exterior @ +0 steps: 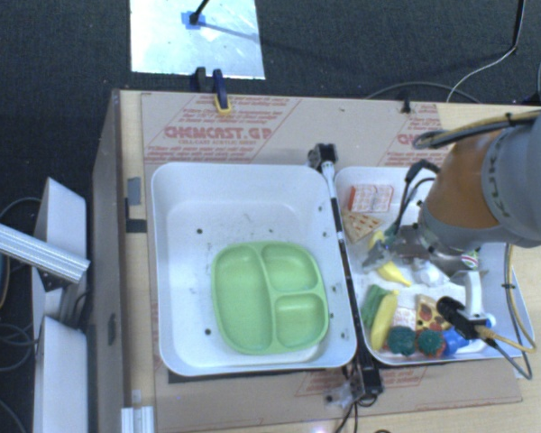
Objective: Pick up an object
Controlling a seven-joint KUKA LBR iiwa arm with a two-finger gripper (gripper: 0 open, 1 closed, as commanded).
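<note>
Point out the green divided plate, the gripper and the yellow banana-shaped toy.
green divided plate (270, 296), camera view, its middle.
gripper (376, 258), camera view, between its fingertips.
yellow banana-shaped toy (394, 274), camera view, its middle.

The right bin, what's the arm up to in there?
A grey arm with an orange band reaches in from the right, its gripper low in the right bin among small toy foods, right by a yellow piece. Nothing is visibly held, so no pick yet. The left bin has a green divided tray lying flat.

Green tray (270, 296), white bins (189, 206)
</note>
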